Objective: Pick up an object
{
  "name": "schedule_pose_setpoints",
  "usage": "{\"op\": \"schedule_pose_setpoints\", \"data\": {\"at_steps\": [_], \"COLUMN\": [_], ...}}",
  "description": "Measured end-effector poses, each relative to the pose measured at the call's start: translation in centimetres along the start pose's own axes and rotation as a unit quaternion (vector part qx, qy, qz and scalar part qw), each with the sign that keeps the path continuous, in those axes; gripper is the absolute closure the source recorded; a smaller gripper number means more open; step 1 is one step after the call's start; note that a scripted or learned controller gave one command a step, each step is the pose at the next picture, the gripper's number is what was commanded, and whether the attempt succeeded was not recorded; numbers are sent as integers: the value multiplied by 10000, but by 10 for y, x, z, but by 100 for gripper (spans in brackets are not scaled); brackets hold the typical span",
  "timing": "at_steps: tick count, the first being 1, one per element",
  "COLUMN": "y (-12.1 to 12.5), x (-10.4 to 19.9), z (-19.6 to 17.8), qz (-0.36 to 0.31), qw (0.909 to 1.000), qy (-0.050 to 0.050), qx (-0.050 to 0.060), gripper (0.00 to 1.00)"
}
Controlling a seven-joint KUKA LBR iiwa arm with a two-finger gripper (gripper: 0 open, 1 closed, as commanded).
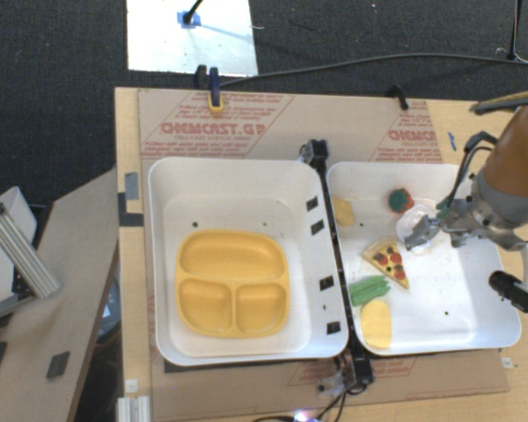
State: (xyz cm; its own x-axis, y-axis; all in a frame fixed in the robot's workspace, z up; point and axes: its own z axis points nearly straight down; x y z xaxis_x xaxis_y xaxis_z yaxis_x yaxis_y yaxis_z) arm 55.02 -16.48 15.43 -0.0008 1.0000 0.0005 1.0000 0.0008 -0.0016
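Pizza slice [388,260] lies in the right bin [475,319], just left of and below the gripper [417,232]; whether the gripper is spread cannot be told. Step judged: approach. Next move calls for centring over the slice and descending.

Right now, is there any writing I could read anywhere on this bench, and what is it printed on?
"CHEMCAST GP" in red, on the brown protective sheet behind the left bin.
The same red "CHEMCAST" print, slanted and partly cut off, on the sheet behind the right bin.
Smaller red lines under each logo: too small to read.
The yellow divided tray and the toy pizza slice carry no lettering.
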Motion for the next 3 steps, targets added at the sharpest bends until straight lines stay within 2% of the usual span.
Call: {"op": "schedule_pose_setpoints", "data": {"at_steps": [1,2,3], "y": [1,3,4], "x": [0,-1,-1], "z": [-13,-67,-52], "qz": [-1,-16,-9], "qw": [10000,10000,10000], "qy": [-10,-12,-7], "qx": [-31,-39,-14], "gripper": [100,100,100]}}
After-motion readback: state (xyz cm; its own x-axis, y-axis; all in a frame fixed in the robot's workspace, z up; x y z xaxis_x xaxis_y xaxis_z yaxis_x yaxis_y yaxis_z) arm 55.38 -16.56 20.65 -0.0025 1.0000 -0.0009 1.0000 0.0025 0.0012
